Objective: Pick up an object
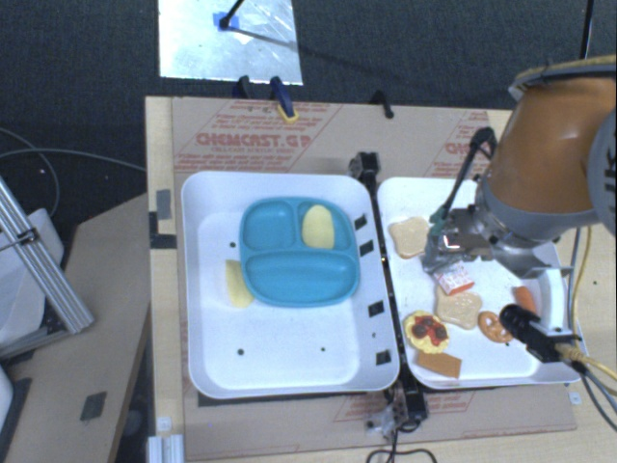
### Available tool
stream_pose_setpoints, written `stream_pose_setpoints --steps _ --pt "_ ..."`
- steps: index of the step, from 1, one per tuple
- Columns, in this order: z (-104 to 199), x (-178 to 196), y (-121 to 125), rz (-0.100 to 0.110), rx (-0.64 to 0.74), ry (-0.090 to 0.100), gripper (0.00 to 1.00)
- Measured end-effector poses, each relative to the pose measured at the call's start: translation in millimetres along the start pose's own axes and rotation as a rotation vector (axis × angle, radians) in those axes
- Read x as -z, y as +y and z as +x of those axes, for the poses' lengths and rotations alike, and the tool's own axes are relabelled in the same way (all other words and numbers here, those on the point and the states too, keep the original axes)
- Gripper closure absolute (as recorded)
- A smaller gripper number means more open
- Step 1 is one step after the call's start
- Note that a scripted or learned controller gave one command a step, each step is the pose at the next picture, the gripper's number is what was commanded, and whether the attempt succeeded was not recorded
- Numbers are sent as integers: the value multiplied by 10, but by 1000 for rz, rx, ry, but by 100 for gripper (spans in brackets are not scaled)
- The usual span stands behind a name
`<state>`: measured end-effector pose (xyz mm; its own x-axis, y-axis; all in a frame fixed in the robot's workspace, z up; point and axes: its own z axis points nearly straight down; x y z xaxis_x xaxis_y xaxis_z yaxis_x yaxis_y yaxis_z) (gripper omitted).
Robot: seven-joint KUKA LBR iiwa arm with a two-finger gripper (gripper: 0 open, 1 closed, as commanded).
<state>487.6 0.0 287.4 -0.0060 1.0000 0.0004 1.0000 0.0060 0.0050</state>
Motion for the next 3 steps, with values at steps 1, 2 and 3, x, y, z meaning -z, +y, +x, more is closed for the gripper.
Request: stream_pose_setpoints --steps 1,2,3 --pt "277 -325 -8 5 0 0 100" --pt "606 114 -2 1 0 0 100" --pt "1455 826 7 -4 4 3 100"
